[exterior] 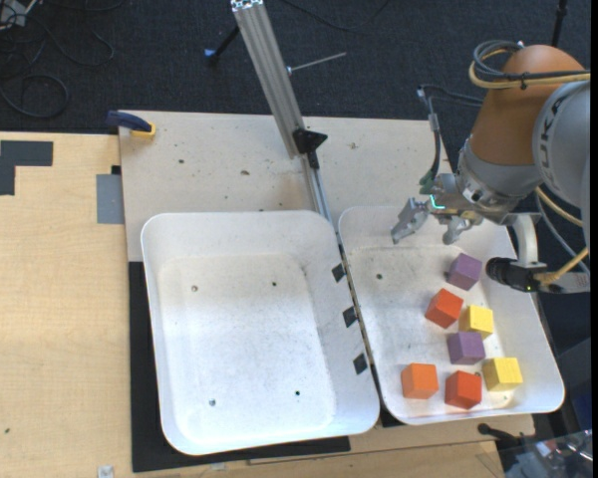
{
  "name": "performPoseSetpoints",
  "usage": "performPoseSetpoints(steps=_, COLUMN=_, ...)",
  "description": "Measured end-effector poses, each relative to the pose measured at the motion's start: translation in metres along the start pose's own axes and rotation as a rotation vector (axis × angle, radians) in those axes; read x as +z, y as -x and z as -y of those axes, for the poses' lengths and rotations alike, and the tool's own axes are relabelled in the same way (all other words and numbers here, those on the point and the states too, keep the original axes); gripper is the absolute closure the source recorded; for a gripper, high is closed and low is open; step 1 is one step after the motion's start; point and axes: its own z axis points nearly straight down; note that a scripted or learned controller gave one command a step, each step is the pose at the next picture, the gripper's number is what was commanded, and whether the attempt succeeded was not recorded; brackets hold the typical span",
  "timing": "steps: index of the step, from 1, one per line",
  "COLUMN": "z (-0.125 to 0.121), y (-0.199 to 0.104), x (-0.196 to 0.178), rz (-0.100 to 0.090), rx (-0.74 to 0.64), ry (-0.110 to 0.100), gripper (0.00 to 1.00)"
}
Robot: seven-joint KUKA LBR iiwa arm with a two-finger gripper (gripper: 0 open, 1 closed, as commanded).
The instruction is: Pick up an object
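My gripper (432,227) hangs over the far end of the right bin (384,297), its two fingers spread apart with nothing between them. In that bin lie several small blocks: a purple one (465,270) nearest the gripper, a red-orange one (444,308), a yellow one (478,319), a second purple one (465,347), an orange one (419,380), a red one (462,388) and a yellow one (502,372). The gripper stands to the upper left of the nearest purple block, apart from it.
The left bin (169,267) sits beside the right one, with black clips along the shared edge. A slanted aluminium bar (274,73) rises behind the bins. A blue-and-yellow clamp (130,122) lies at the bench's far left corner.
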Motion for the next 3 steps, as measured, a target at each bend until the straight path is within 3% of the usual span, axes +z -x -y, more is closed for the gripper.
performPoseSetpoints(steps=1, z=-0.001, y=0.0, x=-0.002, rz=0.001, rx=-0.001, ry=0.004, gripper=0.0)
performPoseSetpoints(steps=2, z=0.005, y=-0.005, x=0.061, rz=0.0, rx=0.0, ry=-0.002, gripper=0.0)
performPoseSetpoints(steps=3, z=0.005, y=-0.006, x=0.106, rz=0.002, rx=0.002, ry=0.006, gripper=0.0)
